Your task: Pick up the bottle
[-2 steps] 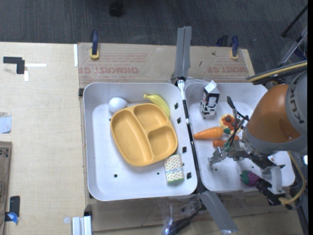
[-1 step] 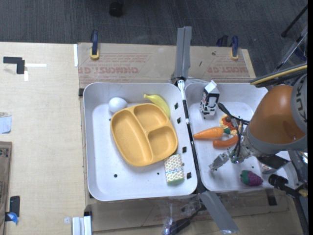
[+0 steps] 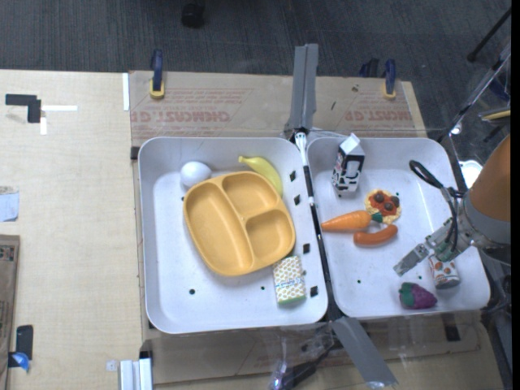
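At the near right corner of the right bin (image 3: 349, 303), the gripper (image 3: 439, 249) is low over the small white bottle (image 3: 446, 271) with the red label, which stands on the bin floor, so by my reading the grasp is being set and the lift is left; whether the gripper is spread or pressed together I cannot tell. That bin also holds a milk carton (image 3: 348, 166), pizza slice (image 3: 383, 205), carrot (image 3: 347, 221), sausage (image 3: 376, 236) and purple toy (image 3: 417, 296), while the left bin (image 3: 154, 242) holds a yellow divided plate (image 3: 239, 223), banana (image 3: 262, 169), egg (image 3: 195, 171) and sponge (image 3: 289, 281)

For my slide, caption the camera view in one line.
Gripper reaches beside the small bottle near the right bin's right edge, carrot and sausage lying mid-bin.
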Robot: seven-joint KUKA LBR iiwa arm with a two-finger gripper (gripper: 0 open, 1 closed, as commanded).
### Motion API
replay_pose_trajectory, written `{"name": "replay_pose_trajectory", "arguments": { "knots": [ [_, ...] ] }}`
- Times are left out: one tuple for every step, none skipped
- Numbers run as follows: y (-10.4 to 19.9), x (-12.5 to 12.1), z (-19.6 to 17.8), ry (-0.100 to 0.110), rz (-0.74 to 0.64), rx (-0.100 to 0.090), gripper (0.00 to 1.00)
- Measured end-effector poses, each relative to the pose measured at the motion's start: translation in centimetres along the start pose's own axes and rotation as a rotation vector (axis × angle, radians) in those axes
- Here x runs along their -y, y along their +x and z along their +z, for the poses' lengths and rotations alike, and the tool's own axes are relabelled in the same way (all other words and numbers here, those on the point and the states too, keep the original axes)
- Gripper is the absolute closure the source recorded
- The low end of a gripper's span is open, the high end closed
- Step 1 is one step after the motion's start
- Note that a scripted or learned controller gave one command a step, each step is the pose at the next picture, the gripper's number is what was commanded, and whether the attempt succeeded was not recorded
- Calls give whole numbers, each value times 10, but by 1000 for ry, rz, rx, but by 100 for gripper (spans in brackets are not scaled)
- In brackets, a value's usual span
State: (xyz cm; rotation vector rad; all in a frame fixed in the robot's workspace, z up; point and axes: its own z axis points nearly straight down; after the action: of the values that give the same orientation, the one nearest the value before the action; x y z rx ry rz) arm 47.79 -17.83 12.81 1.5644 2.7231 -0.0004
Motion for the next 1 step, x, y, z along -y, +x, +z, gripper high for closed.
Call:
{"name": "replay_pose_trajectory", "arguments": {
  "knots": [
    [-1,0,-9,-1,3,0,100]
  ]
}}
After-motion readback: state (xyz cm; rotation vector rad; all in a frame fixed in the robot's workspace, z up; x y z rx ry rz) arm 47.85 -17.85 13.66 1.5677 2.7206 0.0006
